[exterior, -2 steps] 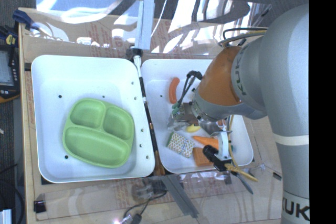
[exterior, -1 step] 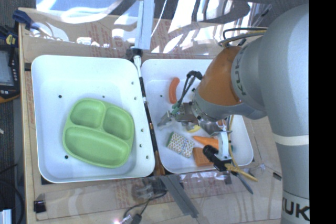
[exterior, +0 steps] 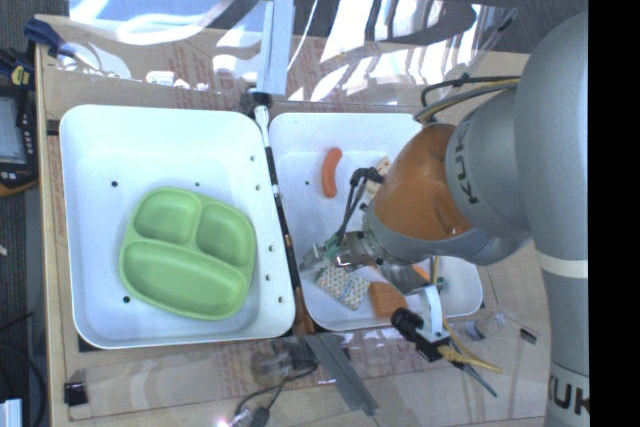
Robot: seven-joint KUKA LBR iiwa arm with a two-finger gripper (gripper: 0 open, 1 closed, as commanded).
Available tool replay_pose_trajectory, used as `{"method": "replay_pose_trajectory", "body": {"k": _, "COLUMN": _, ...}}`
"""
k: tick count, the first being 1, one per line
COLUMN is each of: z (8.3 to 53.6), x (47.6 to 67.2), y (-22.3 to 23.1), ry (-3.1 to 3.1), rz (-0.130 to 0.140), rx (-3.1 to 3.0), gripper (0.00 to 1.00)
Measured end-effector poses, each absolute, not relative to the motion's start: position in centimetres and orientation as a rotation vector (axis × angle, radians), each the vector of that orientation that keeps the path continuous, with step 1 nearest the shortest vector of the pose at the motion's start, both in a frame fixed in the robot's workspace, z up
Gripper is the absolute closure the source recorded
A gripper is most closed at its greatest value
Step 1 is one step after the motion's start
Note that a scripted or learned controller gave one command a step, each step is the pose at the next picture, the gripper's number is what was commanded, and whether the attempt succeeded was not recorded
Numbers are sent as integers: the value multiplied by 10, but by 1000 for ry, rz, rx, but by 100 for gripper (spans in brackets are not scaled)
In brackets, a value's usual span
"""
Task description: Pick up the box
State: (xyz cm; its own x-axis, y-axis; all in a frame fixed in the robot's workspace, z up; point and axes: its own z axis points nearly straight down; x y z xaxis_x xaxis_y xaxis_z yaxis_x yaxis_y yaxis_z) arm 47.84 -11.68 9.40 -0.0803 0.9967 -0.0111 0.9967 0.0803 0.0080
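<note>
Box (exterior: pixel 345 288) lies in the right bin (exterior: pixel 300 137), at its near edge and close to the wall shared with the left bin (exterior: pixel 85 215). The gripper (exterior: pixel 346 257) hangs just above and beside it in the view, its metal tip very near the box's upper edge. Whether the two touch cannot be told. The arm (exterior: pixel 470 185), with its orange band and grey wrist, covers most of the gripper from above, so I cannot tell whether it is open or closed, nor whether it has hold of anything.

The box is small and flat, pale grey with a fine criss-cross pattern, and it lies askew, with one corner pointing toward the near rim. Only part of it is clear of the arm's shadow.

An orange wedge (exterior: pixel 386 297) lies just beside the box on the right, touching it or nearly so. A small greenish scrap (exterior: pixel 318 261) sits between the gripper and the bin wall, too small to identify. An orange stick (exterior: pixel 331 172) lies well apart, toward the far side of the right bin, clear of the arm. The arm's bulk hides the right half of that bin.

In the left bin a green plate (exterior: pixel 188 252) with three compartments lies flat, well apart from the box.
</note>
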Motion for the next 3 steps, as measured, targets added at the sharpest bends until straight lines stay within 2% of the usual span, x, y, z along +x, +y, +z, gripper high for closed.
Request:
{"method": "replay_pose_trajectory", "body": {"k": 1, "z": 102, "x": 478, "y": -115, "ry": 2316, "rz": -3, "rx": 2112, "gripper": 100}}
{"method": "replay_pose_trajectory", "body": {"k": 2, "z": 103, "x": 478, "y": -116, "ry": 2313, "rz": -5, "rx": 2113, "gripper": 0}}
{"method": "replay_pose_trajectory", "body": {"k": 3, "z": 117, "x": 477, "y": -138, "ry": 2429, "rz": -1, "rx": 1993, "gripper": 0}}
